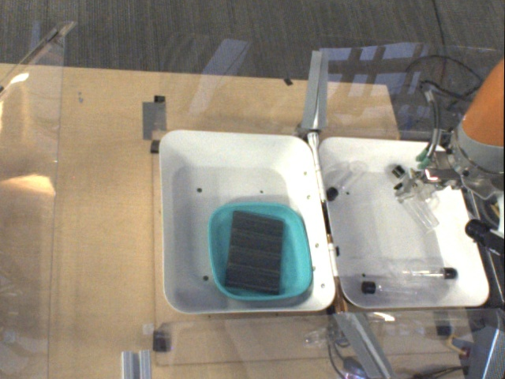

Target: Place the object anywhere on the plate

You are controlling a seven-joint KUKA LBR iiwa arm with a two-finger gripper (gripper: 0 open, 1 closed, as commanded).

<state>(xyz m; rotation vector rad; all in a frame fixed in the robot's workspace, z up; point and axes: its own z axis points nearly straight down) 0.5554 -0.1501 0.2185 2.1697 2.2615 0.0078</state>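
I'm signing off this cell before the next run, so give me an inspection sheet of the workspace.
Surface: wooden bench bearing two white bins; left bin, right bin.
Job's things: teal plate in left bin; dark ridged block lying on it.
Clutter: clear tube with a dark end in right bin.
Grippers: gripper over right bin's far side, finger state unclear.
Cables: black cables at upper right.
Surroundings: dark carpet beyond the bench.
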